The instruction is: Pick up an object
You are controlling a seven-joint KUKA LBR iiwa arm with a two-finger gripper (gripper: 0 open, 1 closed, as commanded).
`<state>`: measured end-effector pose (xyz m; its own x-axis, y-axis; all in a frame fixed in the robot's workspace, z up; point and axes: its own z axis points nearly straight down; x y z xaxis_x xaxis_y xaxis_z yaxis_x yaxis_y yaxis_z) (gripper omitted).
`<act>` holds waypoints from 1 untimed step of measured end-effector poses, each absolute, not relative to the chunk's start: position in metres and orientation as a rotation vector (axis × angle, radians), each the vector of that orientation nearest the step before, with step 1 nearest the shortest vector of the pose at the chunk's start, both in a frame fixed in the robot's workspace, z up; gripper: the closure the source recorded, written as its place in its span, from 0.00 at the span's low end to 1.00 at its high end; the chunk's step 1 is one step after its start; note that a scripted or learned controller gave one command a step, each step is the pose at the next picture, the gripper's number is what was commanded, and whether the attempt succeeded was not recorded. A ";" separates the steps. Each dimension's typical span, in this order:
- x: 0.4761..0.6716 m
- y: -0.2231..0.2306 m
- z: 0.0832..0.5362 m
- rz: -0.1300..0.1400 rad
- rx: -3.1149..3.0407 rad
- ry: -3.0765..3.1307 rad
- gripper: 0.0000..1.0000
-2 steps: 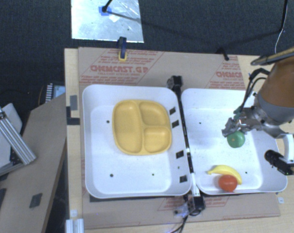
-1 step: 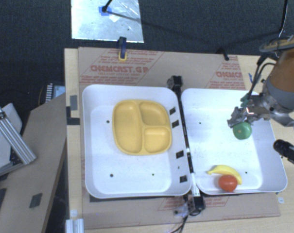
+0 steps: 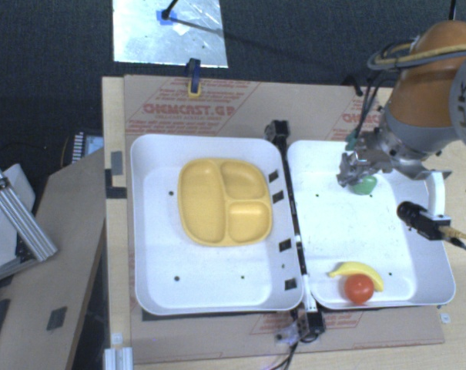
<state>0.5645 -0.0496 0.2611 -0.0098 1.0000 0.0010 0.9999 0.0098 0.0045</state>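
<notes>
Overhead, two white bins (image 3: 152,230) rest on brown cardboard (image 3: 217,102) over dark carpet (image 3: 48,52).

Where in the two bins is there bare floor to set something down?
Right bin: the middle is bare, between the green object under the hand and the banana and tomato at the near edge. Left bin: the yellow divided plate takes the middle, leaving bare margins.

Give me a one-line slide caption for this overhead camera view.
Gripper down over a green object in the right bin; banana, tomato near its front.
</notes>
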 end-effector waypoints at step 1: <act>0.585 0.004 0.245 0.004 2.210 2.231 1.00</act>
<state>0.5848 0.0041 0.2454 -0.0097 1.0000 0.0009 0.9999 0.0097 0.0028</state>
